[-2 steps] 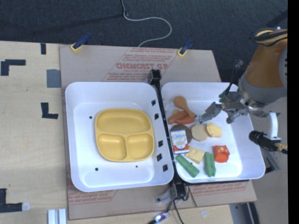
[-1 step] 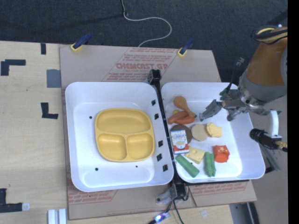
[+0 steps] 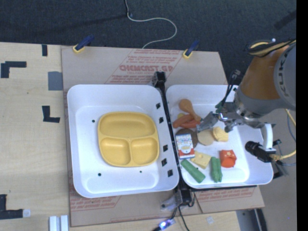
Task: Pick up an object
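Observation:
The right bin (image 3: pixel 255 177) holds several toy foods: a brown drumstick (image 3: pixel 186 107), an orange-red piece (image 3: pixel 185 123), a small carton (image 3: pixel 184 145), a round beige piece (image 3: pixel 205 138), a pale yellow piece (image 3: pixel 221 134), a yellow wedge (image 3: pixel 202 160), two green pieces (image 3: pixel 192 171) (image 3: pixel 216 169) and a red piece (image 3: pixel 227 158). My gripper (image 3: pixel 216 122) hangs over the middle of this bin, just above the beige and pale yellow pieces. Its fingers are spread open, with nothing held between them.
The left bin (image 3: pixel 82 129) carries a yellow divided plate (image 3: pixel 128 138). A black divider (image 3: pixel 166 124) runs between the bins. The arm's grey and orange body (image 3: pixel 264 85) covers the right bin's far right corner. A cable (image 3: pixel 269 153) loops at the right rim.

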